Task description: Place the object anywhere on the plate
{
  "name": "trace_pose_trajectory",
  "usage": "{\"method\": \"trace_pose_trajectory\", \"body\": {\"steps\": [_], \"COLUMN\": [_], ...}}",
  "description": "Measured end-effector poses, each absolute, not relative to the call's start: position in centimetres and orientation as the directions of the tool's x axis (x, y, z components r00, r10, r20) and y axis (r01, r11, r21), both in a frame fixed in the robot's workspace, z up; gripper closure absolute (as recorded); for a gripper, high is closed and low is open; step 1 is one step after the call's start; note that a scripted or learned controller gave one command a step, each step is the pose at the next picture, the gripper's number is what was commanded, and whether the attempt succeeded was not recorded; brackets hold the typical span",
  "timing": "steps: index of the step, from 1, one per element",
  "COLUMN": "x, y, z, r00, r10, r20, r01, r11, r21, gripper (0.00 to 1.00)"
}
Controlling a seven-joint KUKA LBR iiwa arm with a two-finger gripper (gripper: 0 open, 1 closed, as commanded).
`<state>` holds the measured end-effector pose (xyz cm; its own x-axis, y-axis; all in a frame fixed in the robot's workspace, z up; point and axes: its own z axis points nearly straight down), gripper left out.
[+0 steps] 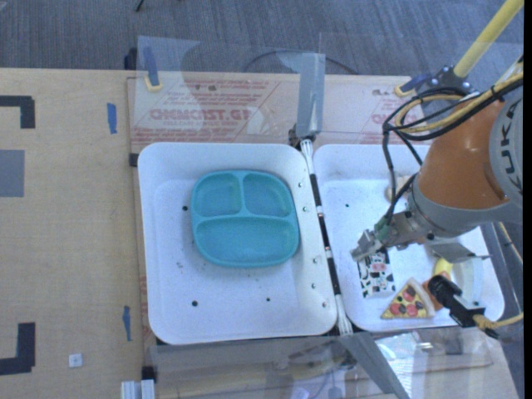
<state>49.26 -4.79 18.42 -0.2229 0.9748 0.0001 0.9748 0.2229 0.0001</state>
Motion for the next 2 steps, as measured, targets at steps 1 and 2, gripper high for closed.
{"method": "trace_pose_trajectory", "body": {"steps": [1, 2], "x": [56.0, 56.0], "y": [2.49, 2.49], "z": [20.17, 20.18], "r00": [-0.236, -0.236], "r10": [0.972, 0.972], "r20": [-0.001, -0.001], "r01": [0.972, 0.972], "r11": [0.236, 0.236], "r21": [0.001, 0.0], "gripper": [1.0, 0.0]}}
